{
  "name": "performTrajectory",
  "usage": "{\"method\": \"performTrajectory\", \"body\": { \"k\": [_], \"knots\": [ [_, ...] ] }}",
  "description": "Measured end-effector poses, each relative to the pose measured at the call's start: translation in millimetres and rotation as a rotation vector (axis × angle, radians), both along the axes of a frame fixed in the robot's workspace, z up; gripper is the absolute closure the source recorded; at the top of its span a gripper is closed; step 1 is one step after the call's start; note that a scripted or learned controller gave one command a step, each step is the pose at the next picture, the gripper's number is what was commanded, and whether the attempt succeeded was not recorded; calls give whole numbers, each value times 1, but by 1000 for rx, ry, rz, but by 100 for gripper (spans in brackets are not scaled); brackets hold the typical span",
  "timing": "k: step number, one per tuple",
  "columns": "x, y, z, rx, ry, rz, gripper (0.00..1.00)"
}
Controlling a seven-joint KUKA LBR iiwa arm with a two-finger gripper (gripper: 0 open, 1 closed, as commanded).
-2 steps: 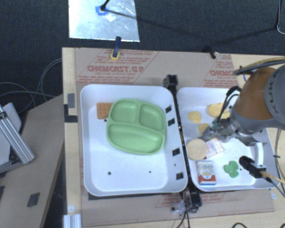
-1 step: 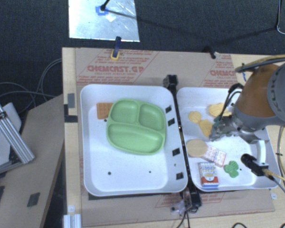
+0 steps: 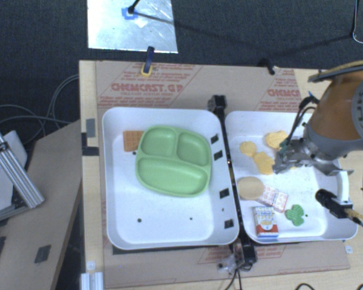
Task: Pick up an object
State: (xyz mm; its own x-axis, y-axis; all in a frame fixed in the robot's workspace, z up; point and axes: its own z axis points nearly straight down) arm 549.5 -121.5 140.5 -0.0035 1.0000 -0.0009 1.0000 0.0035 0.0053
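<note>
Dark blue-black carpet floor (image 3: 30, 35) surrounded the bench (image 3: 187, 80) on the far and left sides. The bench top was brown board printed with red lettering — partly covered. Beyond the bench's far edge a shiny metal sheet (image 3: 132, 16) lay flat on the carpet, with a small blue piece (image 3: 130, 13) on it and a thin dark rod running off diagonally. A yellow-and-dark clamp (image 3: 147, 61) sat at the bench's far edge. Left of the bench, grey cables (image 3: 60, 101) looped over the carpet toward a lower tan table (image 3: 42, 192) — an aluminium extrusion frame (image 3: 9, 162) stood beside it. Lighting was even, with glare on the metal sheet.
</note>
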Motion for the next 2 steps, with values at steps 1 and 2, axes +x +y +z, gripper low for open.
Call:
{"method": "performTrajectory", "body": {
  "k": [1,2],
  "knots": [
    [-6,5,50,0,-1,1,100],
    [-4,5,86,0,-1,1,100]
  ]
}}
